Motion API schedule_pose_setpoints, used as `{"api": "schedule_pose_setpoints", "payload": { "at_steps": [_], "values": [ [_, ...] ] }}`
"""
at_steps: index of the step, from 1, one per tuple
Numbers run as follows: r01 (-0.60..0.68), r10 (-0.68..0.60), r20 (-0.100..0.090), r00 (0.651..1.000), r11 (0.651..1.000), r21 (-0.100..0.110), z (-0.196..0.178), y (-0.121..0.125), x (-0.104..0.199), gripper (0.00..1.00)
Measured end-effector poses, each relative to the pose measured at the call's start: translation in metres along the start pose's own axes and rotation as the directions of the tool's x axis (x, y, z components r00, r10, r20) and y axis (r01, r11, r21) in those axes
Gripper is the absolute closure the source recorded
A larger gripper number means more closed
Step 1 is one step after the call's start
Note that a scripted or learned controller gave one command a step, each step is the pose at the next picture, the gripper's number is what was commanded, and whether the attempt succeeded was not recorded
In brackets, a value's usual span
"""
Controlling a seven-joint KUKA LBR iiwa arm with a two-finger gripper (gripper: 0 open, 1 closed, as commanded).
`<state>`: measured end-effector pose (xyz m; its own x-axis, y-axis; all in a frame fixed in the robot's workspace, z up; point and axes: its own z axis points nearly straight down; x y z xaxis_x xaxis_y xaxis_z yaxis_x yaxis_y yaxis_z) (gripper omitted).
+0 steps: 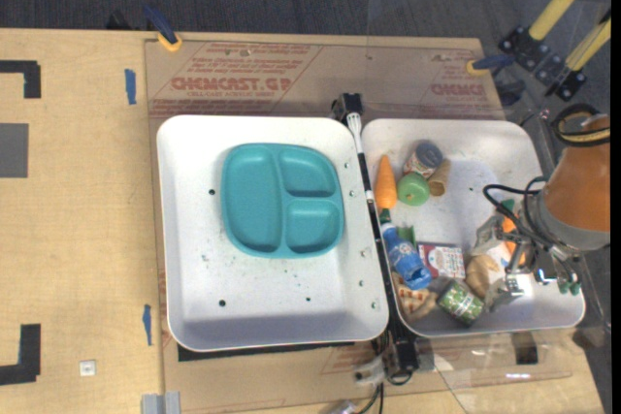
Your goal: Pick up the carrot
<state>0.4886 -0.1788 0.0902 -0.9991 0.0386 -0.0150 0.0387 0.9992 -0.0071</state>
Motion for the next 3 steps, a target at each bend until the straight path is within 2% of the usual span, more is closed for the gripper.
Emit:
{"api": "schedule_pose_setpoints", "payload": {
  "at_steps": [1,2,3],
  "values": [
    [-0.271,0.271,-0.004,0.963,0.962,-0.006,0.001,-0.011,0.004,0.00],
    [-0.564,0.564,-0.004,0.826,0.826,0.000,0.001,0.003,-0.011,0.00],
    [-0.682,0.682,-0.001,0.732,0.732,0.001,0.000,0.019,-0.004,0.00]
  ]
}}
